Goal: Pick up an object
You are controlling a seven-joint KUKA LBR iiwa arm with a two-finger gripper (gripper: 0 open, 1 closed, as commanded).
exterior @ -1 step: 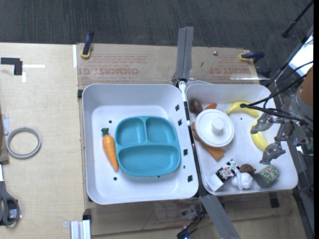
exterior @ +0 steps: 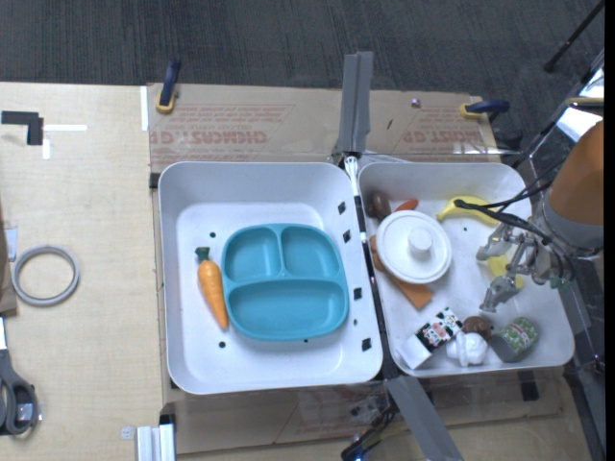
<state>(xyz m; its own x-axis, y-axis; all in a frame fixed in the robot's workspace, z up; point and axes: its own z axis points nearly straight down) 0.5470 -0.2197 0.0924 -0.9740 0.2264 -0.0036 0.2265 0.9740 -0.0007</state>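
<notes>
Judging by your view, nothing is picked yet: the metal two-finger gripper (exterior: 506, 272) hangs over the right white bin (exterior: 461, 171), fingers spread and empty, just above the round green object (exterior: 517, 337) by the near wall.

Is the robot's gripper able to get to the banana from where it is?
Probably yes. The gripper hangs in the right bin, close below the banana, with bare bin floor between them. Nothing lies on top of the banana.
</notes>
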